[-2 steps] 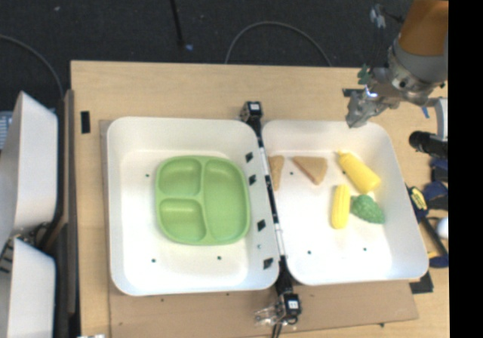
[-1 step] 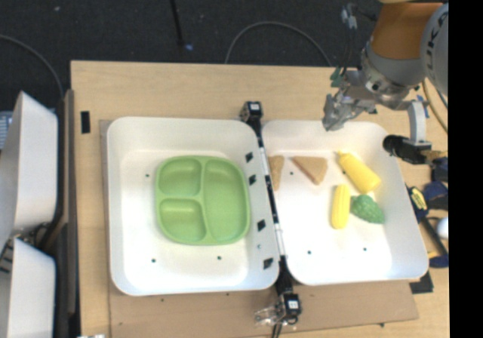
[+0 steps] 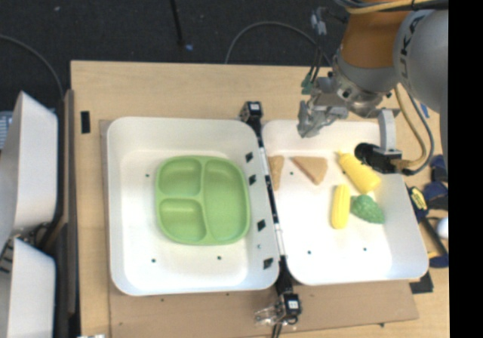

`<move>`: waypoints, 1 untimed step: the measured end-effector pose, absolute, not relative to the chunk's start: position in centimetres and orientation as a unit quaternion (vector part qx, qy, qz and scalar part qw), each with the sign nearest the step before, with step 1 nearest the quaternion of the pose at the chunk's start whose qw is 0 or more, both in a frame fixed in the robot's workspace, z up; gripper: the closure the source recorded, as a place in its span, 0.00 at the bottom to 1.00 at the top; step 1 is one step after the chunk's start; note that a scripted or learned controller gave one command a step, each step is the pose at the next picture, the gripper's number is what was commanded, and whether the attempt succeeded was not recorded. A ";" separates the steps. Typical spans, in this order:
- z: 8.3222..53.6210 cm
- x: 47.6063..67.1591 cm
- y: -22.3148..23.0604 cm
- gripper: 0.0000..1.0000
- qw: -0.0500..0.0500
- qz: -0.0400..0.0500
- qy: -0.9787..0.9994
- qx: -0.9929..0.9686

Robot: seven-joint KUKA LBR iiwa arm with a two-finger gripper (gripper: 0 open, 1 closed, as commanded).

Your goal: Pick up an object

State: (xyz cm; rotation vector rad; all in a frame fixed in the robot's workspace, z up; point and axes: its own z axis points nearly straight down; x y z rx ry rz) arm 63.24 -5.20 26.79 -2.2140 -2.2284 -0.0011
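Over the right bin: your gripper (image 3: 311, 127) hangs above the far rim, pointing down, with nothing visible between its tips.
Hand state: you cannot tell from this slant whether it is spread or closed.
Candidates: the right bin (image 3: 377, 257) holds two tan wedges, one (image 3: 311, 169) near the middle and one (image 3: 276, 170) against the divider, two yellow corn cobs, the upper (image 3: 359, 172) and the lower (image 3: 340, 206), and a green leafy piece (image 3: 367, 209).
Nearest target: the middle tan wedge lies just below the gripper in the picture, so it looks like the likeliest pick.
Why they lie so: the pieces look loosely scattered, as if tossed in for random picks; the lower cob touches the green piece, which could spoil a clean grasp.
Left bin: a green divided plate (image 3: 202, 200) sits flat in the left bin (image 3: 128, 261), well apart from the arm.
Surface: both bins rest side by side on a pale wooden bench (image 3: 166, 76), clipped together along the middle.
Room: dark floor beyond, with black cables (image 3: 264, 31) trailing across it.
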 end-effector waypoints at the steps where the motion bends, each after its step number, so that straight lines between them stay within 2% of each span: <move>1: 25.3 63.3 0.4 1.00 0.001 0.000 -0.710 -0.705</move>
